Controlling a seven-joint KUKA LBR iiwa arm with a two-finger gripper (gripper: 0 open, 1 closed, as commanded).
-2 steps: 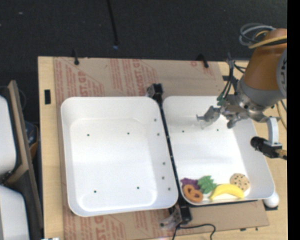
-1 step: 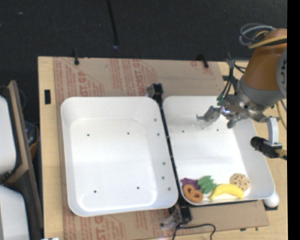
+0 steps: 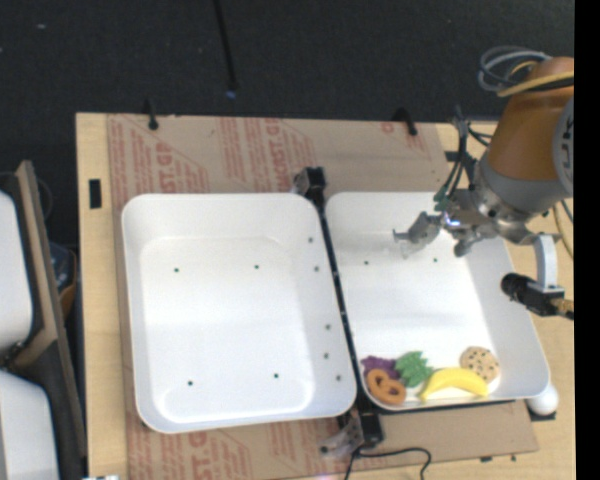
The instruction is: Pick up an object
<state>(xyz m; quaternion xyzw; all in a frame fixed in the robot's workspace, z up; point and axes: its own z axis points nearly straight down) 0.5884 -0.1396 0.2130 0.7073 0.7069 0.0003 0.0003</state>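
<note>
White plastic makes up both shallow bins, and the task's candidates all sit in the right bin (image 3: 435,298), crowded into its near edge: a purple grape cluster (image 3: 376,365), an orange pretzel (image 3: 384,387), a green leafy piece (image 3: 414,368), a yellow banana (image 3: 454,382) and a round cookie (image 3: 479,364). The pretzel, grapes and leaf touch or overlap one another, and the banana lies just beside the leaf with the cookie above its far end. The left bin (image 3: 225,313) shows bare floor with a few small dark dots.

The gripper (image 3: 442,230) hangs over the far part of the right bin, well apart from the pile, with nothing between its fingers; they look spread apart, though the slant and blur make that reading less than certain.

The main risk is the crowding. A descent into the cluster could land a finger on a neighbouring item and push things aside rather than enclose one. The objects also hug the bin wall (little room for a finger on that side), so a grasp there may strike the rim or slip off. The banana's curved, smooth shape could squirt out of a pinch.
</note>
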